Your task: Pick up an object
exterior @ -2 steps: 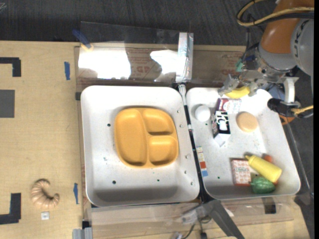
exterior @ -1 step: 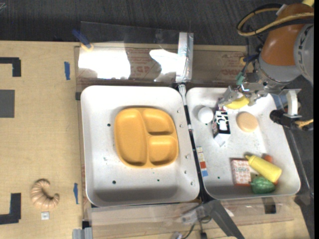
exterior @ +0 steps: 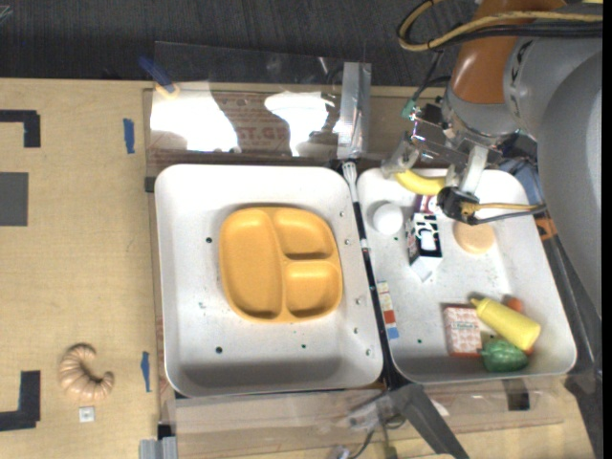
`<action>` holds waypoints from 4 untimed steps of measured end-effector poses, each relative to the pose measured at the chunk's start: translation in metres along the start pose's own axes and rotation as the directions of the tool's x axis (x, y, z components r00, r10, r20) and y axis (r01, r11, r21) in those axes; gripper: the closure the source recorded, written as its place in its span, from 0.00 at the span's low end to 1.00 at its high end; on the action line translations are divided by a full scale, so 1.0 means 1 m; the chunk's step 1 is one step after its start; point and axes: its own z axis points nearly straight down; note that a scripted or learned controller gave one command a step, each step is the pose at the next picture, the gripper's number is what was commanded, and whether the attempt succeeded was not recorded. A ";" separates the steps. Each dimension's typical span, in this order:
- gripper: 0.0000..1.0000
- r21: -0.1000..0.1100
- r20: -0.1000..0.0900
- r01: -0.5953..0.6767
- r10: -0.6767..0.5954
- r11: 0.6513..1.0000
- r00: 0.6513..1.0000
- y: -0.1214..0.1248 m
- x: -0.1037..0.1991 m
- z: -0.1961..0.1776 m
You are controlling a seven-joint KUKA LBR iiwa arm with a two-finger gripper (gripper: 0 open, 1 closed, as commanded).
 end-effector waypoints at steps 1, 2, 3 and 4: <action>1.00 0.005 0.005 -0.381 0.381 0.925 0.925 -0.027 0.043 0.017; 1.00 -0.006 -0.008 -0.487 0.487 0.873 0.873 -0.012 0.027 -0.221; 1.00 -0.004 -0.002 -0.468 0.468 0.884 0.884 0.000 -0.001 -0.288; 1.00 0.004 0.004 -0.350 0.350 0.937 0.937 -0.026 0.020 -0.284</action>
